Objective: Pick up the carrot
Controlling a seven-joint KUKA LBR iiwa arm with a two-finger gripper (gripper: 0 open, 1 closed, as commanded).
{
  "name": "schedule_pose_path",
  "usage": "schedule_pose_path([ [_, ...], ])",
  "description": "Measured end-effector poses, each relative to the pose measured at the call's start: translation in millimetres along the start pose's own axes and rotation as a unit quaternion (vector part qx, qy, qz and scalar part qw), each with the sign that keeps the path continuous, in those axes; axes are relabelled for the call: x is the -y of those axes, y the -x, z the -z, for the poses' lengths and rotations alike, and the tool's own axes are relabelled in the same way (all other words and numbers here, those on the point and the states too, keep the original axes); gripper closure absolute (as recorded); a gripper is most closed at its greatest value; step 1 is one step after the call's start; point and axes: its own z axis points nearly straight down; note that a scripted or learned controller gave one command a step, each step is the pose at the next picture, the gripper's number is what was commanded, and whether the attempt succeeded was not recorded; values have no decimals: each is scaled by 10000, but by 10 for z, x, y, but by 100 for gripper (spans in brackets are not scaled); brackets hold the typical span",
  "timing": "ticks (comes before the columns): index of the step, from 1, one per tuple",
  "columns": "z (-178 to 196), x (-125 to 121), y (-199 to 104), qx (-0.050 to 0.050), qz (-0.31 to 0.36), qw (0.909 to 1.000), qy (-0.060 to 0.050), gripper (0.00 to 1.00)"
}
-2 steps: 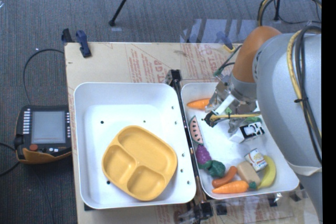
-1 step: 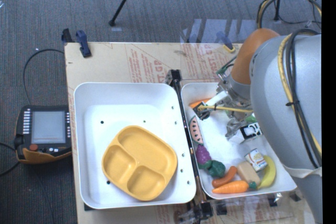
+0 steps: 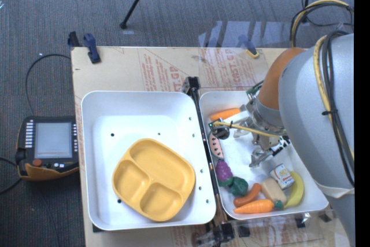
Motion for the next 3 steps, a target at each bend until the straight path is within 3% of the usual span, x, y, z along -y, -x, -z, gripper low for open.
schedule_pose_path([
  [1, -5, 113, 332, 2, 123, 9999, 2, 0],
  [2, 1071, 295, -193, -81, 617, 9981, 43, 0],
  [3, 3, -56, -92, -13, 262, 9997, 10, 0],
])
